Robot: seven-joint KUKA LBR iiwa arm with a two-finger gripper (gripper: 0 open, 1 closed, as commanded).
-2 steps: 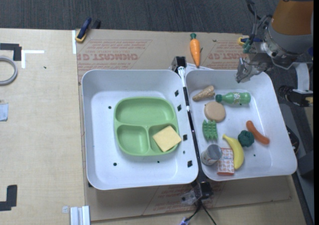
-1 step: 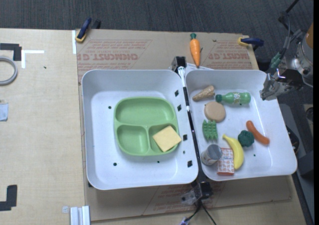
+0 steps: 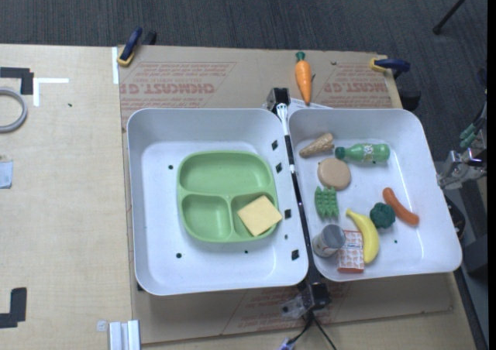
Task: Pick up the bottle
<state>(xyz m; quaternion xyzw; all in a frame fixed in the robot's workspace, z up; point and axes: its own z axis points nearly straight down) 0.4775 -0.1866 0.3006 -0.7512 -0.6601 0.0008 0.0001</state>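
Lying flat in right bin [image 3: 434, 186]: bottle [image 3: 363, 153], long axis left-right, cap pointing left; end effector state unclear.

Note for you: the gripper [image 3: 463, 164] sits at the far right of the camera view, partly cut off. You can read a small grey metal section with thin cables running just above it. Its pose is too cropped to log.

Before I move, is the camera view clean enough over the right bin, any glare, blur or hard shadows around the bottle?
Camera view: even, soft lighting, no hard shadows; the white right bin is bright but not blown out; the green bottle reads clearly, though its label is too small to make out; the gripper at the right edge is soft, its detail hard to tell.
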